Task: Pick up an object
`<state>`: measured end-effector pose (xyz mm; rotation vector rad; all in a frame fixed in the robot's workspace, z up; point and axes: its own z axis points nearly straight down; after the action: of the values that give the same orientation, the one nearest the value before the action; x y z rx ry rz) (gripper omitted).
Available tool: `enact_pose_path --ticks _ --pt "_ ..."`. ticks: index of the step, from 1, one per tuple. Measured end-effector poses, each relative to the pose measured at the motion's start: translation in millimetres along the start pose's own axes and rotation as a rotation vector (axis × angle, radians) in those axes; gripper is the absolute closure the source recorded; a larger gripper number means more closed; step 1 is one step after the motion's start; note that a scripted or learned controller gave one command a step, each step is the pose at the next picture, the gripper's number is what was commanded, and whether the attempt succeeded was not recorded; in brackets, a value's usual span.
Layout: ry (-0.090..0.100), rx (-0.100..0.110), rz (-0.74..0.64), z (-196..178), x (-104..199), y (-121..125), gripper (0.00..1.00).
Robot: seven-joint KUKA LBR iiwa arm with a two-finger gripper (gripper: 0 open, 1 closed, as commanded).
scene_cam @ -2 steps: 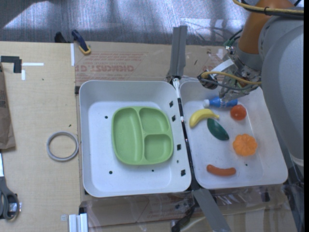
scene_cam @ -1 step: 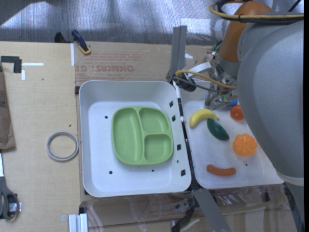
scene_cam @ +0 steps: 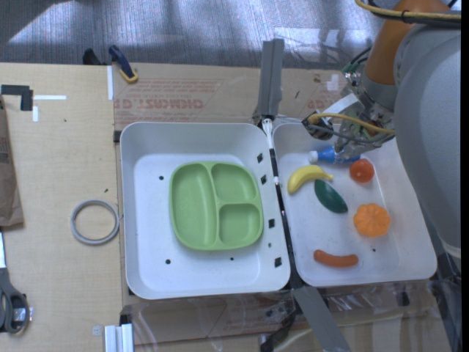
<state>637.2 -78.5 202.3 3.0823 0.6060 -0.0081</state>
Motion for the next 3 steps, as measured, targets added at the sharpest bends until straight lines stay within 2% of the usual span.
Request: enact_pose_path --ticks 1,2,3 --pt "0.002 0.001 0.192 -66 34 -68 1.00" --pt "0.001 0.001 0.181 12 25 -125 1.00" --pt "0.002 0.000 0.135 -1 33 -99 1.00"
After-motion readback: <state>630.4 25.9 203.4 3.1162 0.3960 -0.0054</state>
